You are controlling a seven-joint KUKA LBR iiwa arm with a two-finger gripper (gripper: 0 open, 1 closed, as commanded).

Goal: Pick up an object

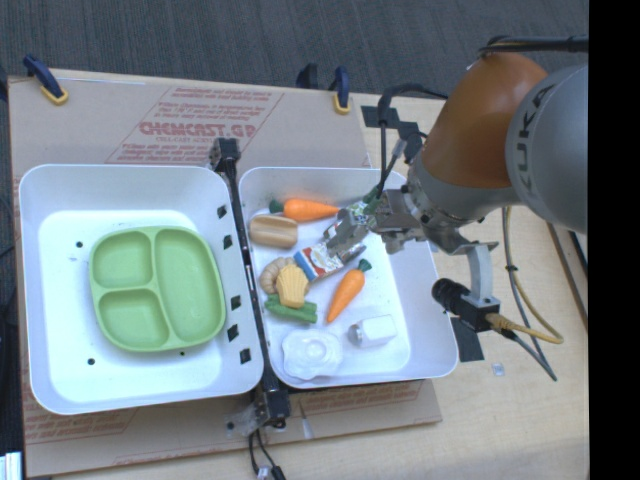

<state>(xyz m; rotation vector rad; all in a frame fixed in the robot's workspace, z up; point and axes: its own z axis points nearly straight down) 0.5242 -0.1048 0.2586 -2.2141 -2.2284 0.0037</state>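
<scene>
One metal hand (345, 236) of mine reaches into the right bin (425, 353), low over a crinkled red, white and blue packet (318, 261) near the bin's middle; whether it is spread or pinching I cannot tell. Just toward the near edge lies a tapered orange carrot (345, 295), smooth plastic, and a second carrot (308, 209) sits by the far edge. A tan bun (273, 231), knobbly yellow corn (292, 286) and a round white lid (312, 353) lie along the bin's left side. Left bin (40, 368) carries a green divided plate (156, 288) on the cardboard-covered counter (180, 118).
</scene>
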